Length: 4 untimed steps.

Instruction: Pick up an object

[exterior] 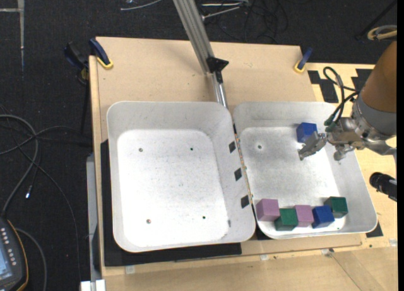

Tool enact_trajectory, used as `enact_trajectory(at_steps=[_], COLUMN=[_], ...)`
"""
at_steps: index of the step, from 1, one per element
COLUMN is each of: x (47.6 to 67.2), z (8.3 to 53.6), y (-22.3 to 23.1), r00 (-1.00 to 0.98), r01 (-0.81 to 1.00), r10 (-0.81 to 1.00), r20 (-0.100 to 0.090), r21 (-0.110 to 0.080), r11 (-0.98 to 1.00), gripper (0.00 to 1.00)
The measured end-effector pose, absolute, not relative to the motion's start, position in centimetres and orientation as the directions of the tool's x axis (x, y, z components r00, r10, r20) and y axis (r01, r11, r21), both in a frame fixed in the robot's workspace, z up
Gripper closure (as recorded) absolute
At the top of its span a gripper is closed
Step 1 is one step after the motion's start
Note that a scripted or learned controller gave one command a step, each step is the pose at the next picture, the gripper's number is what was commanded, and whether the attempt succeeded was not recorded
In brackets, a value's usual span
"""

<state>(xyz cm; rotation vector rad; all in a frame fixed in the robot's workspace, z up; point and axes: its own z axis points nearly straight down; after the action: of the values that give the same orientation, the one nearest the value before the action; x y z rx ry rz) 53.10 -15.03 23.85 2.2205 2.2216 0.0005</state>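
Blue block (307, 131): one, lying in the right bin (278, 176), toward that bin's far edge and right of its middle. It sat just beside the claw (323, 144), at the claw's far-left side; whether the two touched could not be told.

Claw: grey, reaching in from the bench's right edge, low over the right bin's upper right part. One finger (310, 148) pointed left and down across the bin floor; a second stub showed further right. How far the fingers stood apart could not be told, and no item was seen between them.

Arm (382, 97): grey wrist with an orange band above it, over the bench's right edge, with black cable looped at its far side.

Right bin, near edge, one row of five blocks, left to right: pale purple block (268, 209); dark green block (287, 218), touching it; pink-purple block (304, 215); second blue block (322, 216); second green block (338, 206), closest to the bin's near right corner. Neighbours in the row sat touching or very nearly so. The row lay well apart from the claw.

Left bin (170, 176): white, shallow, speckled floor, set side by side with the right bin.

Bench (158, 75): tan board, with clamps at its far left corner (101, 54) and far right corner (303, 60). A metal pole (192, 21) slanted up from the far edge where the bins met.
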Motion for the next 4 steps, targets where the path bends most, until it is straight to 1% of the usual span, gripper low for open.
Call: enact_trajectory(at_steps=[1,2,3,4], x=[60.5,67.1,68.0,68.0], z=[9.1,9.4,10.7,10.6], y=[-19.7,-21.3,-20.5,-20.4], r00=[-0.002,0.006,-0.005,-0.005], r01=[1.0,0.999,1.0,1.0], r10=[1.0,1.0,1.0,1.0], r20=[-0.002,-0.005,-0.004,-0.003], r21=[0.0,-0.044,0.003,0.002], r11=[0.002,-0.007,0.005,0.005], gripper=[0.0,0.0,1.0,0.0])
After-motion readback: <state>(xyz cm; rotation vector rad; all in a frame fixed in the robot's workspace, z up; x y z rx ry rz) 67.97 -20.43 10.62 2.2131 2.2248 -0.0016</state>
